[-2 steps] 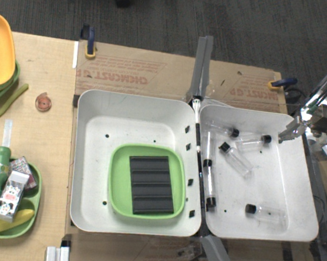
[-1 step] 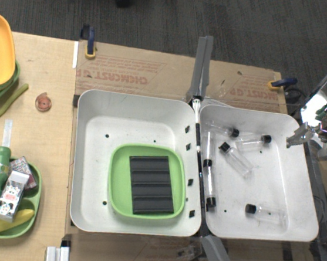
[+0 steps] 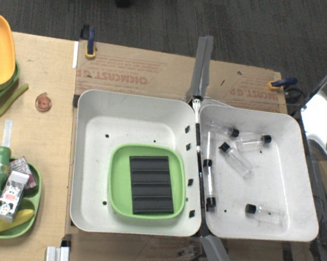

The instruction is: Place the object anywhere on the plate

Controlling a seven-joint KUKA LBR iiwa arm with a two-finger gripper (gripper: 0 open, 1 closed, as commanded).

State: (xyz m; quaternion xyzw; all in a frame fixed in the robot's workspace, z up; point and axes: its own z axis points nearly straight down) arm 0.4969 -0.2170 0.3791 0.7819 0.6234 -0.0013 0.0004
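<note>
The left bin [image 3: 90,147] holds a green plate [image 3: 119,175], and a black ribbed block [image 3: 152,184] lies flat at the plate's middle. The right bin [image 3: 299,179] holds several clear vials with black caps: two [image 3: 248,142] [image 3: 236,158] near the back, one [image 3: 265,214] near the front, and a long tube [image 3: 207,168] along the wall beside the left bin. All vials lie apart from the plate.

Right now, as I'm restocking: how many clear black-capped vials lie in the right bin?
5 vials in the right bin: three clustered at the far side, one along the left wall, one near the front. The glass is clear, so another may be hidden.
</note>
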